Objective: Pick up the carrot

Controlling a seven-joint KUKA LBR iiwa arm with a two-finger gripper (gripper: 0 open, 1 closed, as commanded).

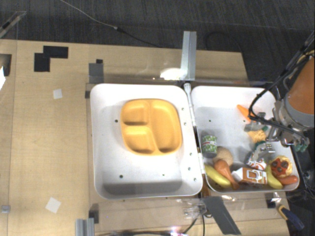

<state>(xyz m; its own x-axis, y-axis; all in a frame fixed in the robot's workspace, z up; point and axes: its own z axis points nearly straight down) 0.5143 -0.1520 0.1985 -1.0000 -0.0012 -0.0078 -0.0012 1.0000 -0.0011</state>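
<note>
Currently jaws [261, 149]: state unclear | carrot [224, 170] between banana [216, 176], carton [252, 176] | can [209, 144] near

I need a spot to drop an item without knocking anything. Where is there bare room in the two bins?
Left bin: bare floor all around the yellow divided plate, widest below it. Right bin: bare upper-left, above the green can. Its lower edge is crowded, from banana to carton, near the gripper.

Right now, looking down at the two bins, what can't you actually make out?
- Gripper: blurred among cables in the camera view; finger state unclear.
- Carrot: partly behind a black cable.
- Arm: cut off by the right edge.
- Carton: print too small to read.
- Green can: label too small to read.
</note>
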